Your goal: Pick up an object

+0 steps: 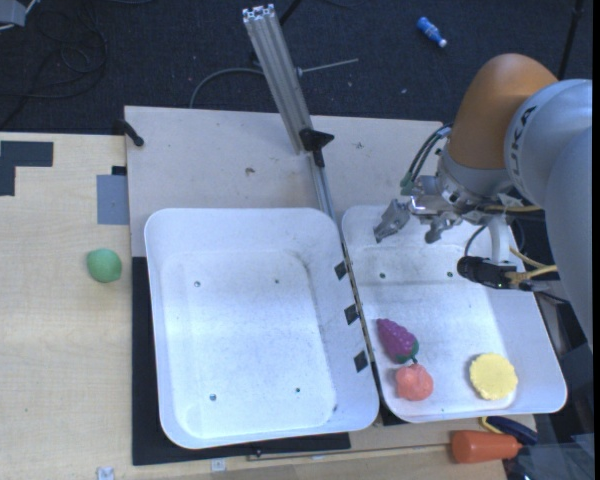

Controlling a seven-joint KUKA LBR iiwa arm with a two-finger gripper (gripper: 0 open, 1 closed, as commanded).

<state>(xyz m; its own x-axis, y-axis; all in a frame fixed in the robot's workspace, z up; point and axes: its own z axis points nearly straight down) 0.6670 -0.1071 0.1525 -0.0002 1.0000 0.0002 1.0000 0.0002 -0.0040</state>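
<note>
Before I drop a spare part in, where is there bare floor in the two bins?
The left bin is bare floor from wall to wall. In the right bin, the middle strip is free, bordered by the gripper above and the toys below. Its near end is crowded: purple toy, red toy, yellow toy.

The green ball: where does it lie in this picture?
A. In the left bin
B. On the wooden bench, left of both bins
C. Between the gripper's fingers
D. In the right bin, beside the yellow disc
B: the green ball rests on the wooden bench, to the left of the left bin, apart from it.
</note>
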